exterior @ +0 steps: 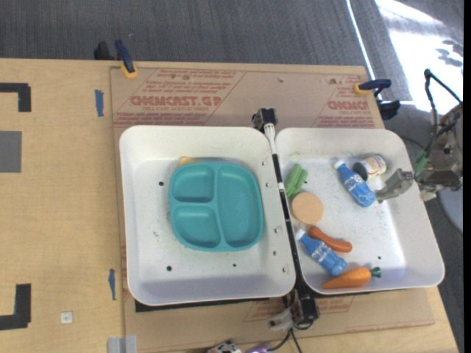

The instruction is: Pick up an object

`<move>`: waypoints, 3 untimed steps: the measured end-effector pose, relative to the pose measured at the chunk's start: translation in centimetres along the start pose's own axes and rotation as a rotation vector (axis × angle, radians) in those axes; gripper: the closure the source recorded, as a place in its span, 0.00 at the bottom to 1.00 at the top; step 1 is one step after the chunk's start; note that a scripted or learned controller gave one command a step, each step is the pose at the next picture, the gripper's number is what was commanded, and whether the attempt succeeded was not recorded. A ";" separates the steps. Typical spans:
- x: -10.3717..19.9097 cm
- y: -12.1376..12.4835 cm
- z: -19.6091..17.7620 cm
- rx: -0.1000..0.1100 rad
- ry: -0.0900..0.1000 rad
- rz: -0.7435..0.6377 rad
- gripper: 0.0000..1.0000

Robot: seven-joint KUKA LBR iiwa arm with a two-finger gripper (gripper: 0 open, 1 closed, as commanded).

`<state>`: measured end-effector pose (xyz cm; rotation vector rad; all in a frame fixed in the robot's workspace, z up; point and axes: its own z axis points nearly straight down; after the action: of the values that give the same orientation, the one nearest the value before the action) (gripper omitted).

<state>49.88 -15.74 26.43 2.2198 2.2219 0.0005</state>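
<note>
The right bin (429,259) holds several small items. A blue bottle (356,184) lies near its far right, next to a white round jar (374,165). A green piece (295,180) and a tan disc (307,208) sit by the left wall. A red-orange sausage (330,240), a second blue bottle (322,254) and an orange carrot (349,277) lie toward the front. My gripper (394,184) hangs at the bin's right side, just right of the first blue bottle and the jar, with nothing visibly held.
The left bin (140,219) carries a teal divided plate (217,204), with a bit of something yellow (185,160) peeking out behind it. A black clamp (263,118) joins the bins at the back. Cables and the arm's wrist (441,160) crowd the right edge.
</note>
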 end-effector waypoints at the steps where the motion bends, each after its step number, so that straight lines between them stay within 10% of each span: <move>1: 3.9 6.9 13.5 0.005 0.002 -0.053 0.00; 2: -0.4 12.1 16.3 -0.015 -0.010 -0.226 0.00; 3: -2.3 14.7 16.8 0.052 0.008 -0.339 0.00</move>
<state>64.57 -18.02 9.63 1.8370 2.5984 -0.0490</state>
